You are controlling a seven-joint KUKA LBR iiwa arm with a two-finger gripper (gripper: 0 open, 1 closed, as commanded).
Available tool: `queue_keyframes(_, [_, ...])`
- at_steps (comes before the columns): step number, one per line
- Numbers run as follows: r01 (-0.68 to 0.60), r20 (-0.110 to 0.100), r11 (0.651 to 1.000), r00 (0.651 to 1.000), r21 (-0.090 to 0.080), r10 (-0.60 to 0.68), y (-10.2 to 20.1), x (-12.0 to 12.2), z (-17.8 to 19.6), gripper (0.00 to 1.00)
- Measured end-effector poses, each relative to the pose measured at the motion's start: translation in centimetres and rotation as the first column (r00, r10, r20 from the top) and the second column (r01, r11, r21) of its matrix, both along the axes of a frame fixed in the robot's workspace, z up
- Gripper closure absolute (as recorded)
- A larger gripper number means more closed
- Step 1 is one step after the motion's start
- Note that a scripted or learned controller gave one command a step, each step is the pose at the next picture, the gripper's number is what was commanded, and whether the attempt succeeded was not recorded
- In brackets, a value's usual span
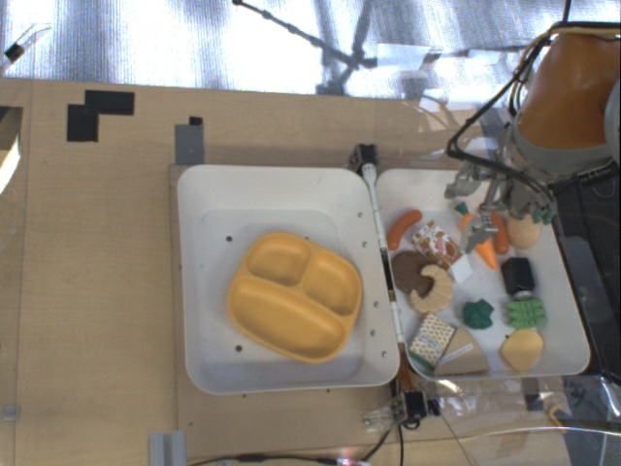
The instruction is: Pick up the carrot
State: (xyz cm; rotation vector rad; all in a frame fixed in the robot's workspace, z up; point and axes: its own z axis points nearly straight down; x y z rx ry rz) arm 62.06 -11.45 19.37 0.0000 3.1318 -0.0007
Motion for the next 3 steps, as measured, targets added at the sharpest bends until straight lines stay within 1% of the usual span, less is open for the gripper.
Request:
queue_keyframes(1, [0.192,-0.007,0.981,0.981,0.001,-0.192,-4.9,-2.3,-9.2,0.00])
queue_keyframes(2, [0.310,0.004,0.951,0.951,0.002,-0.310,-8.6,2.4,-10.5,0.00])
queue_keyframes(3, [0.285,0.004,0.959,0.959,0.002,-0.285,-8.6,-0.3,-10.5,0.00])
